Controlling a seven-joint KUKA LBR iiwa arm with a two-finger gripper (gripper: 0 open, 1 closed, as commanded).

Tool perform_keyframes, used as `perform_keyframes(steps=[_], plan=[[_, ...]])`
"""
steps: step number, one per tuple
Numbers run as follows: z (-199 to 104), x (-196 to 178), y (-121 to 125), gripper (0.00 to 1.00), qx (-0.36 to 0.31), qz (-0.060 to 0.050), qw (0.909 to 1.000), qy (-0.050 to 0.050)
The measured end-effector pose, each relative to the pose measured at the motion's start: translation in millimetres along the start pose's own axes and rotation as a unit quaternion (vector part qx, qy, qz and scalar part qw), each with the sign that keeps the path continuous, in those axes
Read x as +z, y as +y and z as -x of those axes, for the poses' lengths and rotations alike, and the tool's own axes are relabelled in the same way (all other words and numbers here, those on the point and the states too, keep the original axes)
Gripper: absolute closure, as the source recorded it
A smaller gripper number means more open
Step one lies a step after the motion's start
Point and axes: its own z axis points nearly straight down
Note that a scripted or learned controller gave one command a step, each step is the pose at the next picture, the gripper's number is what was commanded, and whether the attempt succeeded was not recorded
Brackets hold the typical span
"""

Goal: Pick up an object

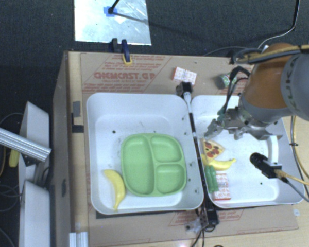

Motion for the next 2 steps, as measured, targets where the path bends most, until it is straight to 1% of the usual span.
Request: perform_keyframes(steps=[1,2], plan=[[38.2,90.0,-45.1,0.00,0.000,0.002,1.0000,0.000],[38.7,80.6,-45.1,1.00,0.000,0.002,1.0000,0.000]])
